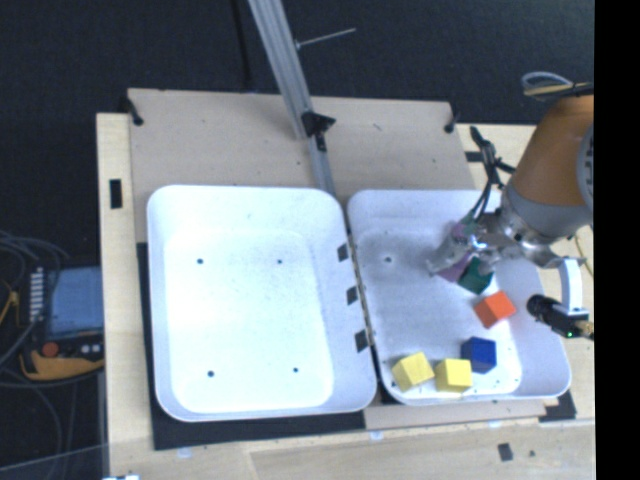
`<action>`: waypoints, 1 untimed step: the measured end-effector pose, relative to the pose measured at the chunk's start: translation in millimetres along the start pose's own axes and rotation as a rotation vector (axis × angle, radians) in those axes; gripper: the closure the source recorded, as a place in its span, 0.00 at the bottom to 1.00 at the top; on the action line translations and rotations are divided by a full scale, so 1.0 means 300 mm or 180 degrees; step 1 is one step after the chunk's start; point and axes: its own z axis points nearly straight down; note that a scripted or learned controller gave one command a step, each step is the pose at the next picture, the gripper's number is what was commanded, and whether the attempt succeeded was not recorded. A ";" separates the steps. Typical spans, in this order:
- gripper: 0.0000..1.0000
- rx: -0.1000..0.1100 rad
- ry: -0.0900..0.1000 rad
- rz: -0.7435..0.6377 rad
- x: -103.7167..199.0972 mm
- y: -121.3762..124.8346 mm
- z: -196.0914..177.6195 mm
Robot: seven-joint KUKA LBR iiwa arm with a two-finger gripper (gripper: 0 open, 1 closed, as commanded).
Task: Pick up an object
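Note:
My gripper point(458, 258) hangs low over the upper middle of the right bin point(400, 228), below the arm's orange band. A dark green block point(477, 277) lies right against its lower right side, with a small purple patch beside it; whether it is gripped is unclear. An orange block point(494, 309) sits just below the green one. Further toward the front edge rest a blue block point(481, 353) and two yellow blocks point(412, 370) point(455, 374).
The left bin point(245, 298) stands beside the right one, joined by small clips along the shared edge. A slanted metal pole point(290, 68) rises from behind the bins. Cables and a black fitting point(555, 313) hang at the right bin's right rim.

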 end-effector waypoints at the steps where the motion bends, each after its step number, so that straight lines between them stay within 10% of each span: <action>1: 0.00 0.0000 0.0002 0.0002 0.017 0.016 0.152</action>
